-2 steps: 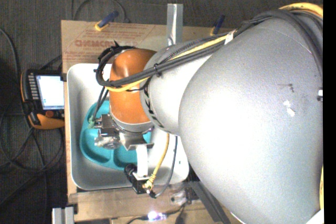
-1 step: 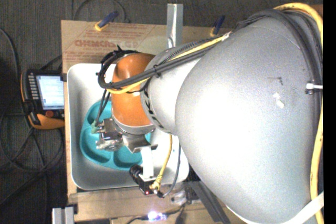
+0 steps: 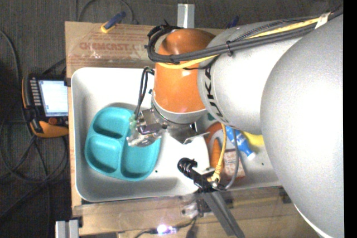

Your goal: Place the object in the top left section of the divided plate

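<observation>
1. A shallow white bin [image 3: 83, 120] of smooth plastic with rounded corners is seen on the bench, at about 8 o'clock from the picture's centre.
2. A turquoise divided plate [image 3: 114, 145] is lying in that bin; it is glossy, rounded at the corners, and split by raised ridges into compartments.
3. The grey arm [image 3: 268, 81], broad and matt, is reached in from 3 o'clock, and a smooth orange band [image 3: 178, 72] is wrapped round it above the wrist.
4. The metal gripper [image 3: 140, 132] is held over the plate's edge at 3 o'clock of the plate, above the ridge between compartments.
5. Whether the jaws are apart or together cannot be told, and no object can be made out between them; the task's object cannot be identified with certainty.
6. Packaged items in orange, blue and yellow [image 3: 231, 147] are partly hidden under the arm at 4 o'clock.
7. A black cable [image 3: 189, 167] is looped at 6 o'clock.
</observation>
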{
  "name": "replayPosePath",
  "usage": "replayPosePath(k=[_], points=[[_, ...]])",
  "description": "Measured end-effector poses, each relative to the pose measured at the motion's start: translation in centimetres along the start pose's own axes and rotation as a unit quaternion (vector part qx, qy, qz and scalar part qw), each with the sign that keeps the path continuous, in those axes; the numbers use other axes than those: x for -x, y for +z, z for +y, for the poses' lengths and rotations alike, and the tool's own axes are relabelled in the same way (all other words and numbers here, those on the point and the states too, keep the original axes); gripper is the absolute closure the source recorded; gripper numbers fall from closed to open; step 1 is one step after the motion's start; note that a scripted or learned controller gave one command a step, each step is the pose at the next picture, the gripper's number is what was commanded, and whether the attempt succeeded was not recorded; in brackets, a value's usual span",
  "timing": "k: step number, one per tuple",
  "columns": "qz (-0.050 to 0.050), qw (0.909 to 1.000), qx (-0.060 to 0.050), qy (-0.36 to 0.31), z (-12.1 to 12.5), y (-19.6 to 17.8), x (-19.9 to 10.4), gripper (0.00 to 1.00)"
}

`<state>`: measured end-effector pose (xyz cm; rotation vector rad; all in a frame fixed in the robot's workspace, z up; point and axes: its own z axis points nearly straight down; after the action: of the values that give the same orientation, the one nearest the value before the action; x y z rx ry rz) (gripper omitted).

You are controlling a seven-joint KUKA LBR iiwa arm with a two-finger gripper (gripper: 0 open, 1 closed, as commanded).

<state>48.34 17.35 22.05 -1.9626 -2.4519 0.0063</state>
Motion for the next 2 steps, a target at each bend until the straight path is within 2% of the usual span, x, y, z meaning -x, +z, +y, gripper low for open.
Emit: replayPosePath(k=[1, 2], points=[[0.000, 0.9976, -0.001, -0.069, 0.8, 3.4, -4.1, 1.00], [0.000, 0.9925, 0.001, -0.122, -0.8, -1.8, 3.8, 1.00]])
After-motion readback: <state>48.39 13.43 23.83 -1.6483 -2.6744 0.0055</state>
